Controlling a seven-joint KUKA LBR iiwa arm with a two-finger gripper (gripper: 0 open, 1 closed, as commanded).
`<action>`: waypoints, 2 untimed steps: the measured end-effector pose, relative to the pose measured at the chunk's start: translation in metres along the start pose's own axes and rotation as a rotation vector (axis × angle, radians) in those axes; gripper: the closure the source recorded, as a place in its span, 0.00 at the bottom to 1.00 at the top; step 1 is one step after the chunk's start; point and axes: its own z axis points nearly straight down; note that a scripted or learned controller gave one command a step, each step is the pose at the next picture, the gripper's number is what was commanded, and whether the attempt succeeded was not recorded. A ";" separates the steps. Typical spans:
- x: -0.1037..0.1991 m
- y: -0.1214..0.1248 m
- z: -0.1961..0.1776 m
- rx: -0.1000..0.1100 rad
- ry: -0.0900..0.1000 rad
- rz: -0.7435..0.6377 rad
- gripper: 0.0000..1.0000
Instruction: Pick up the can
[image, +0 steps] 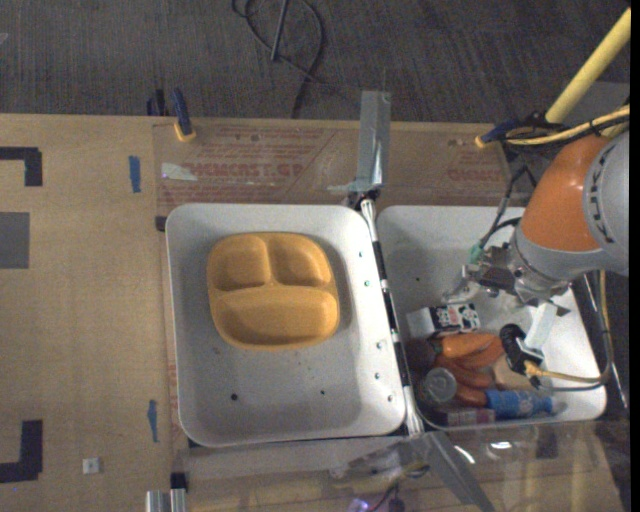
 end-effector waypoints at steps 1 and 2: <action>0.004 0.072 0.021 -0.004 -0.002 0.169 0.00; 0.005 0.073 0.009 -0.007 -0.004 0.164 1.00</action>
